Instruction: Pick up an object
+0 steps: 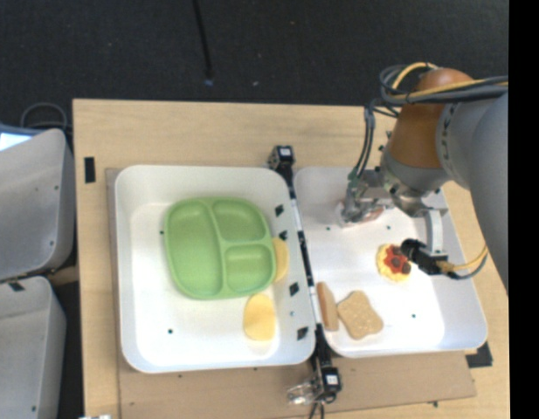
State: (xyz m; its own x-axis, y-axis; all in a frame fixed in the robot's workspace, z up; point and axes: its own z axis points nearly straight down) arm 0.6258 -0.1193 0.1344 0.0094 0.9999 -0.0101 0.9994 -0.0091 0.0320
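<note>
The arm [444, 138] enters from the right, its orange band above the wrist, and bends down over the rear part of the right bin [461, 321]. The gripper [361, 209] sits low at the bin floor near the back left corner. Whether it is parted or closed cannot be told, and nothing can be seen held.

In the right bin, well apart from the gripper toward the front, lie a slice of toast [360, 314] and a hot dog [326, 305] beside the divider. A small pizza piece [394, 263] lies to the gripper's right.

The left bin [138, 321] holds a green divided plate [220, 247] and a yellow chip-like piece [259, 316].
</note>
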